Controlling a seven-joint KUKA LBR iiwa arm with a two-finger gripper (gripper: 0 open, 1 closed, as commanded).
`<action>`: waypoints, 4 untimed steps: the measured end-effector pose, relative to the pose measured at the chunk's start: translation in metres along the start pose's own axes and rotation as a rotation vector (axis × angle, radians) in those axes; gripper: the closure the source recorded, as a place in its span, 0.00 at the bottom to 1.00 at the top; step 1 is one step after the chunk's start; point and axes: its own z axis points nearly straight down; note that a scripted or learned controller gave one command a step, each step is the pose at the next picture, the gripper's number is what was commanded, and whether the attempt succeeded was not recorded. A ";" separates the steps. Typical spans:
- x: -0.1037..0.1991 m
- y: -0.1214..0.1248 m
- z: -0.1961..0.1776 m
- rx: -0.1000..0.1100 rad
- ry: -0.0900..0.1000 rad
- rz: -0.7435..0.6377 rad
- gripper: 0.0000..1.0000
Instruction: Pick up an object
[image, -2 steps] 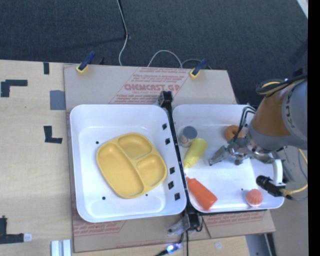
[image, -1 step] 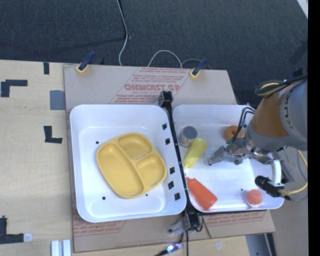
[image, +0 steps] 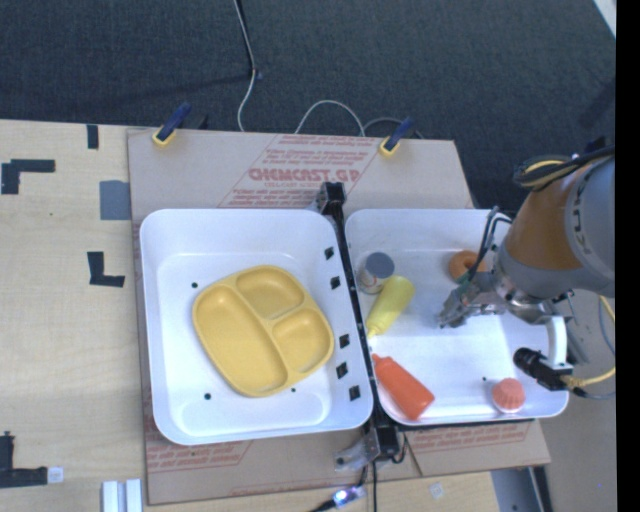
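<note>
Hovering low in the right white bin (image: 430, 235), the gripper (image: 452, 315) has nothing visible between its fingers; their spread is unclear. A small orange ball (image: 461, 264) lies just behind it.

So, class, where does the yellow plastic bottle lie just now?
The yellow plastic bottle lies in the right white bin, near the divider, between the small grey can and the orange bottle.

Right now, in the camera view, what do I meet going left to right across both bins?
yellow divided plate → yellow bottle → gripper → pink ball
</note>
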 end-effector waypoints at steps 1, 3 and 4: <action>0.003 0.011 -0.052 0.000 0.003 -0.001 1.00; -0.001 0.022 -0.118 0.002 0.003 0.000 1.00; 0.053 0.025 -0.128 0.003 0.005 -0.004 1.00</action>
